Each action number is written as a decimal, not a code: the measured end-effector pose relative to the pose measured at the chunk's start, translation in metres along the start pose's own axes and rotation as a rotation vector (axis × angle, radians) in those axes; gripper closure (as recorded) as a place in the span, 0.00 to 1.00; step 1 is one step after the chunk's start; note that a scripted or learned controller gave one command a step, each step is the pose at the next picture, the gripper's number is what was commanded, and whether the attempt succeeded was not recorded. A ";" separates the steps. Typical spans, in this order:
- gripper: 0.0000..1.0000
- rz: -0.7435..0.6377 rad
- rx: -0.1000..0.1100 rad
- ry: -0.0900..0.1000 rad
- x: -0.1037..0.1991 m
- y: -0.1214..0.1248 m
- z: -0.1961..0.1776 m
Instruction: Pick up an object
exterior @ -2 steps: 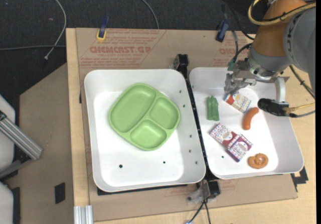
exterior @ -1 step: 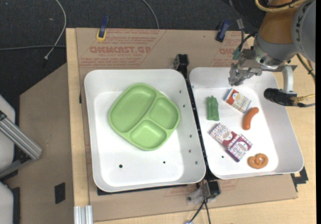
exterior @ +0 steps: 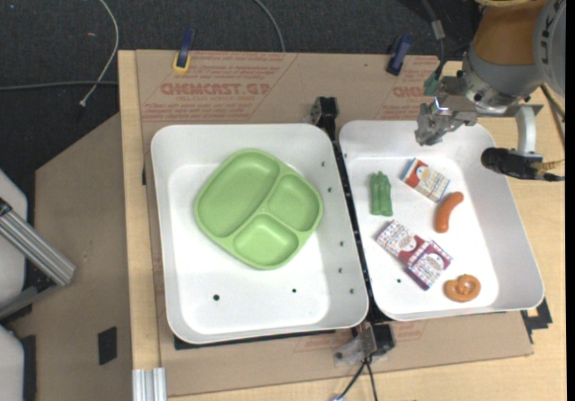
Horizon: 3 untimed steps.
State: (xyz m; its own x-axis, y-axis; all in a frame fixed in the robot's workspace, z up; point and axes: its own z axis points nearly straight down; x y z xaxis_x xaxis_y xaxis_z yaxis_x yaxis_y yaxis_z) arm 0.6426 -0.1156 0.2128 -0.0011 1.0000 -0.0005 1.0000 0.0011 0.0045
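The right bin [exterior: 503, 228] holds several small items: a green vegetable piece [exterior: 382, 194], a red and white carton [exterior: 425, 180], an orange-red sausage [exterior: 447, 210], two pink-patterned cartons [exterior: 413, 253] and a brown pretzel [exterior: 464, 288]. My gripper [exterior: 433, 128] hangs over the far edge of the right bin, above and behind the red and white carton. Nothing shows between its fingers.
The left bin [exterior: 180, 291] holds a green divided plate [exterior: 259, 208]. Black clamps [exterior: 324, 111] sit between the bins at the back. Blue clips [exterior: 184, 49] hold the cardboard under the bins. A black part of the arm [exterior: 512, 161] reaches over the right bin's right side.
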 end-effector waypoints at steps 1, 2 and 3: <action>1.00 -0.002 0.007 0.002 0.047 -0.017 0.007; 1.00 -0.005 0.007 0.004 0.106 -0.033 -0.006; 1.00 -0.005 0.009 0.003 0.156 -0.049 0.001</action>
